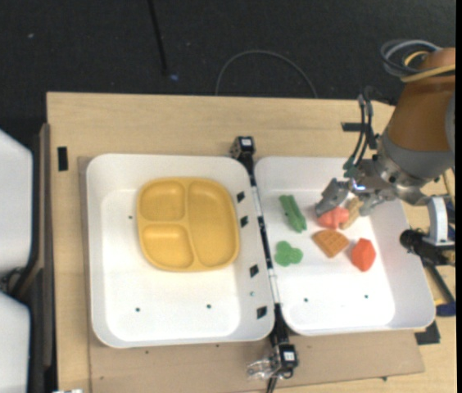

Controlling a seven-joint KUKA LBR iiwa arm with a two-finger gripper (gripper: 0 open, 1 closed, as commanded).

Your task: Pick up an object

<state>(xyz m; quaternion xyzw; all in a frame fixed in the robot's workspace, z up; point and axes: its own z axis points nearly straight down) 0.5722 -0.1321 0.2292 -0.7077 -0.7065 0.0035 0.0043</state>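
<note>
Pink toy (334,217) sat under the gripper (339,203), jaw state unclear; waffle piece (330,241) just beside, red piece (364,254) near.

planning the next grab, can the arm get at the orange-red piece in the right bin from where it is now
Probably yes. The orange-red piece lies alone on the right bin's floor, apart from the waffle piece beside it, nothing over it. The gripper hangs just above and left of it, over the pink piece.
</note>
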